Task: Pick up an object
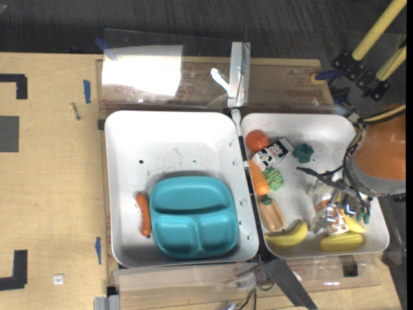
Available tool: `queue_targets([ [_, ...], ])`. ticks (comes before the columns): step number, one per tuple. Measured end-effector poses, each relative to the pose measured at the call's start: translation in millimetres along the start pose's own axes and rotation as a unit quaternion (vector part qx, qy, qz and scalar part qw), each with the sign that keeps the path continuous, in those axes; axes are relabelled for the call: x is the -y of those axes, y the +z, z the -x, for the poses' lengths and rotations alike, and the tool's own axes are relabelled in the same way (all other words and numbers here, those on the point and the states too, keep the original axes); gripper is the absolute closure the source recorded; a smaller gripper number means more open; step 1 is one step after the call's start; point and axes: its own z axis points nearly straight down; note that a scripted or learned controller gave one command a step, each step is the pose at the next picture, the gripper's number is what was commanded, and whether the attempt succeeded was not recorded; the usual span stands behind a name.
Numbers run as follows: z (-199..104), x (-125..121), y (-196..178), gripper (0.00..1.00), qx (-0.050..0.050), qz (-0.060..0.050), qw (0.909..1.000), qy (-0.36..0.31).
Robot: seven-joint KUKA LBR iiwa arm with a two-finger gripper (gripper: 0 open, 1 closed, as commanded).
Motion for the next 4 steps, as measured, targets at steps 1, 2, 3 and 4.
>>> queue_targets([
  [1, -19.0, 10.3, -0.9, 0.00, 0.005, 0.002, 1.0000, -0.008],
  [2, 49.8, 8.5, 0.1, 0.00, 0.003, 0.001, 1.0000, 0.001],
  [3, 3.0, -2.0, 0.2, 0.00, 0.000, 0.001, 0.9998, 0.018],
  [4, -22.4, 5.1, -0.4, 0.00, 0.002, 0.001, 0.9999, 0.014],
])
